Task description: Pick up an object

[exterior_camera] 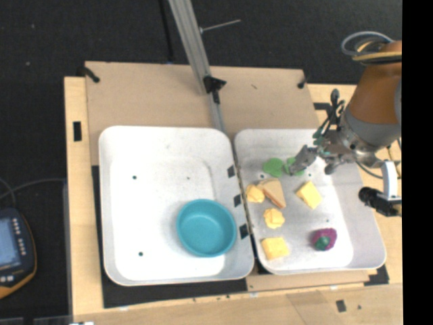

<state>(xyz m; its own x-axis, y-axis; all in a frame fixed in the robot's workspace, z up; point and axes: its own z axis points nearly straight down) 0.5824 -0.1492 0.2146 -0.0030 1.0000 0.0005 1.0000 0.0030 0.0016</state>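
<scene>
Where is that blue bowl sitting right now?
The blue bowl sits in the left white bin, at its lower right corner, close to the wall shared with the right bin that holds the yellow pieces.

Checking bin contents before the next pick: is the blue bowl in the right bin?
No, the blue bowl sits in the left bin.

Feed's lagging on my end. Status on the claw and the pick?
Claw low over right bin, at green piece. Nothing seen gripped. Yellow block and wedge crowd close below.
</scene>
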